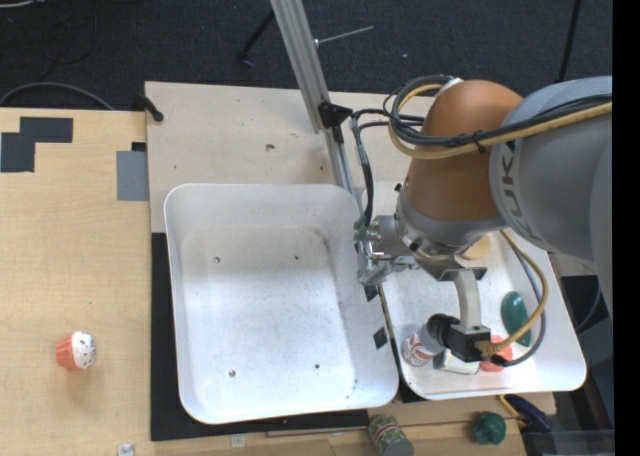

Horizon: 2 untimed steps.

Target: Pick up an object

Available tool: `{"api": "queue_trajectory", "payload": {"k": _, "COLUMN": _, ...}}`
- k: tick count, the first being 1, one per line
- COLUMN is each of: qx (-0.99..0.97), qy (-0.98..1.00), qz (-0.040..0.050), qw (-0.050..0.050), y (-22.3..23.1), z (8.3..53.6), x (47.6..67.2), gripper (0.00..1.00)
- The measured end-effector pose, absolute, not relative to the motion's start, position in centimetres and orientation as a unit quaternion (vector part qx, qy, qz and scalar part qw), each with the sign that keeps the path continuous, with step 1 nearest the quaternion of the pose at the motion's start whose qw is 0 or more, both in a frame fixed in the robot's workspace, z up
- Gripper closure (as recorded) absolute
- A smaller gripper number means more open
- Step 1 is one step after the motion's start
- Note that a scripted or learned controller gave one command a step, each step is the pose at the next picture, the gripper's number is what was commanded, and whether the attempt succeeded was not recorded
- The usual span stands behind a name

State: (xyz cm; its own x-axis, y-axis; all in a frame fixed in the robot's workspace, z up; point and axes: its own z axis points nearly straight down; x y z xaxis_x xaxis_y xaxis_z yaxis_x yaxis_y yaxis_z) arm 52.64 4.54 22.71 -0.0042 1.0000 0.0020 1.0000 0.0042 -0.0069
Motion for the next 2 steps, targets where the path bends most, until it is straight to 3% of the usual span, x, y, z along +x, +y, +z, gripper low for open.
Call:
{"api": "queue_trajectory", "payload": {"k": 1, "qx": -0.706, "qy": -0.709, "qz": 0.0017, "qw": 0.003, "y": 8.97, "z": 22.16, "x": 51.92, "gripper": 1.00}}
{"api": "queue_trajectory", "payload": {"k": 2, "qx": -0.708, "qy": -0.706, "qz": 0.0016, "qw": 0.002, "y": 8.68, "z": 22.20, "x": 51.99, "gripper": 0.00}}
